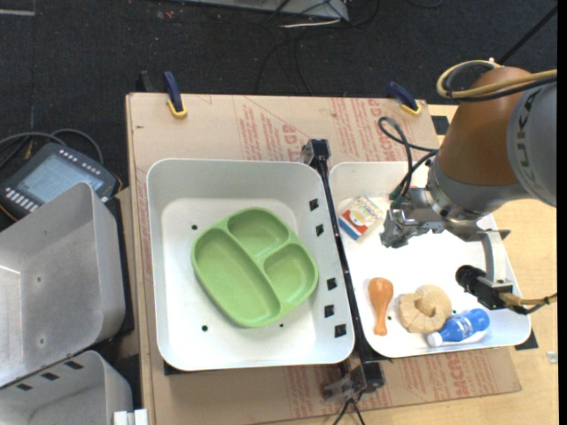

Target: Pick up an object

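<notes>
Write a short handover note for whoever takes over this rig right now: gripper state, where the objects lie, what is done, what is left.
Gripper: low over the right white bin, near its upper left part, beside the small red, white and blue carton; nothing is visibly held.
Right bin also holds an orange plastic drumstick, a tan ring-shaped doughnut toy and a small blue bottle with a white cap, all along its near edge.
Left white bin holds a green divided plastic plate.
Done: arm is positioned in the right bin.
Left: grasp and lift one object.
</notes>
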### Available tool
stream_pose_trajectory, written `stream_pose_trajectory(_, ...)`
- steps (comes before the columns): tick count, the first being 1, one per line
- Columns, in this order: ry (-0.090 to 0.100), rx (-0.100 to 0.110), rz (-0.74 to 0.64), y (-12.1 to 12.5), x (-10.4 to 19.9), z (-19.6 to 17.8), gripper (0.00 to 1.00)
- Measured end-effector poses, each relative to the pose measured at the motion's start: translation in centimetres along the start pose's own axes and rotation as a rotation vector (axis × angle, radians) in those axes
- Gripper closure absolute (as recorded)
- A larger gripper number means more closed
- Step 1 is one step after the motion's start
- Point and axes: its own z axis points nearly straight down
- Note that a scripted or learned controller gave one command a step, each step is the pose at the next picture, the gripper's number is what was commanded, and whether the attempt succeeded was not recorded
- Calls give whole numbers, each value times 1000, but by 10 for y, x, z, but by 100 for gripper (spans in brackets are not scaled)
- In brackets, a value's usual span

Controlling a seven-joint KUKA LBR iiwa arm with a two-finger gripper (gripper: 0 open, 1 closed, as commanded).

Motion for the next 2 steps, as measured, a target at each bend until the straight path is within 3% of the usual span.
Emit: stream_pose_trajectory(2,-1,-1,1,-21,103,-8,100)
